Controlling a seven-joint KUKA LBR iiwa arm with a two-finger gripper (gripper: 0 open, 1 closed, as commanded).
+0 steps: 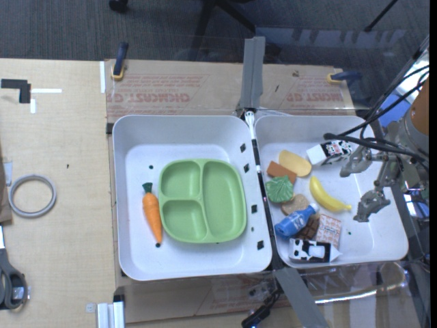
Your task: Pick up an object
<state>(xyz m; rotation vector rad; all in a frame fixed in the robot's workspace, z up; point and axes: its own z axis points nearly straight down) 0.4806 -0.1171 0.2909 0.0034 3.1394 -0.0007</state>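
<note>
Toward the right edge of the frame, over the right bin (399, 244), the gripper (365, 186) hangs with its jaws spread apart and nothing between them: one finger sits near the upper middle of the bin beside a small white-and-black object (328, 150), the other lower down over bare white floor. Just left of the lower finger lies a yellow banana (326, 195), close to the jaws but apart from them. Further left in the same bin, clustered against the dividing wall, are a yellow-orange wedge (294, 162), a brown piece (280, 170), a green leafy toy (279, 189), a round brown cookie (295, 204), a blue wrapped item (296, 222), a printed packet (329, 231) and a black-and-white cow-patterned object (308, 251) at the lower edge. In the left bin (130, 183), centre of the frame, a green divided plate (203, 200) lies flat, with an orange carrot (152, 214) just beside its left rim. At the far left, on the light wooden surface (61, 251), rests a grey tape ring (31, 195).
</note>
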